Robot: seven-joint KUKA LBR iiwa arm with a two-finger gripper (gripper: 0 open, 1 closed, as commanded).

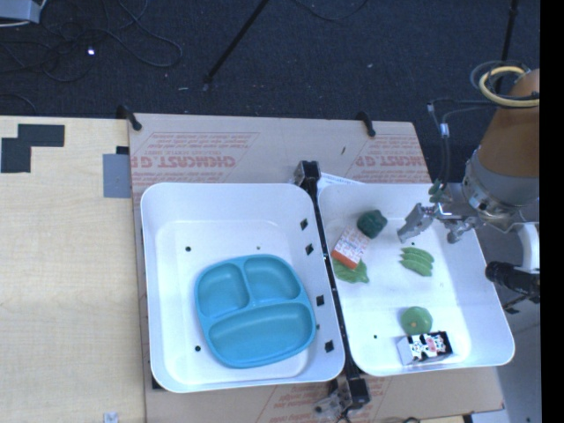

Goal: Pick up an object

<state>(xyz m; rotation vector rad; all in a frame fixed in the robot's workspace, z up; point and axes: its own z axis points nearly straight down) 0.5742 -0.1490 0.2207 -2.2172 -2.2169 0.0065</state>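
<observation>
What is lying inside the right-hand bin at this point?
The right bin holds a dark green piece, an orange-and-white carton on a green leafy item, a green pod, a round green item and a black-and-white box. What the carton covers is hidden.

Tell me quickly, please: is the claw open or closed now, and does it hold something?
Claw: open, holding nothing; it hangs over the right bin, just above the light green pod-like piece.

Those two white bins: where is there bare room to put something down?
Left bin: bare floor rings the blue tray, widest behind it. Right bin: open middle between carton, pea pod and green ball; crowded near the gripper.
</observation>
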